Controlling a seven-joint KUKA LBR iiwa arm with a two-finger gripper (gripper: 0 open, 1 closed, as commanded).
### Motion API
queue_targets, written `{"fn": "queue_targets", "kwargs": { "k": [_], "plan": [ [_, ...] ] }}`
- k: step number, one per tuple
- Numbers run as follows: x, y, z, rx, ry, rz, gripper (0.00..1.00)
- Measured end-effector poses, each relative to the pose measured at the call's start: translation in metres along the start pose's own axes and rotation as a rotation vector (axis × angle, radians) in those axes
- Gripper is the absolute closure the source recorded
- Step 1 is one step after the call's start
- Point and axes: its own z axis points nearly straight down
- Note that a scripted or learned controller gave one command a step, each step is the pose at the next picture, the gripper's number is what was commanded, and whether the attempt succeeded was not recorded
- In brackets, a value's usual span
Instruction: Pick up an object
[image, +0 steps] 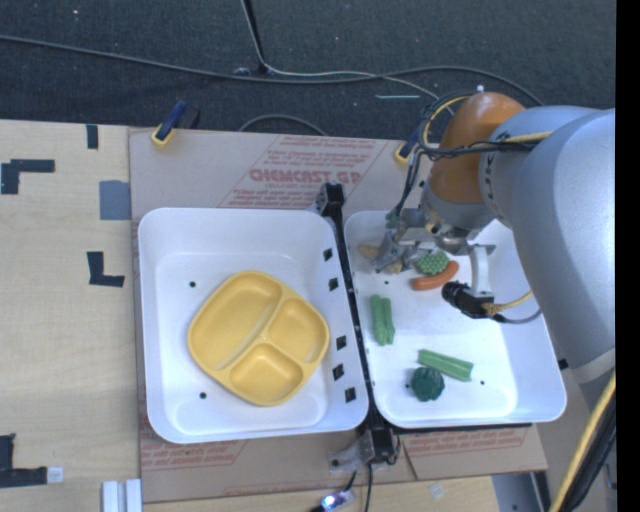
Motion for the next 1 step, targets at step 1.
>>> {"fn": "queue_targets", "kwargs": {
  "k": [1],
  "plan": [
    [-0.0049, 0.0072, -0.0465, -0.005, 0.005, 0.001, 1.00]
  ]
}}
